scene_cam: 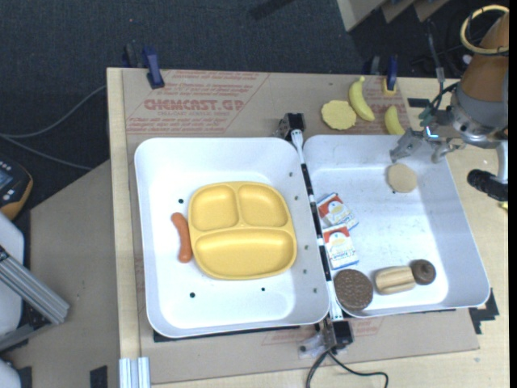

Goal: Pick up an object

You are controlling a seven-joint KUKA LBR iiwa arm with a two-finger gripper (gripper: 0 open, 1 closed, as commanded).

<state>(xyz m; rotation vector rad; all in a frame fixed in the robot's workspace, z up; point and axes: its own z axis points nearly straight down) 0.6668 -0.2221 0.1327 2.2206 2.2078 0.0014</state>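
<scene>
Hovering over the right bin (452,208)'s far edge, the gripper (421,145) hangs just above a tan round cookie (401,178). Its fingers are spread and hold nothing.

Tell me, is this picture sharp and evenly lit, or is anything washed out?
Camera view: light is soft and even, shadows faint; the two white bins, like the right one, look bright but keep detail; the yellow divided plastic tray reads clearly; the small red-and-white cartons have blurred print.
</scene>
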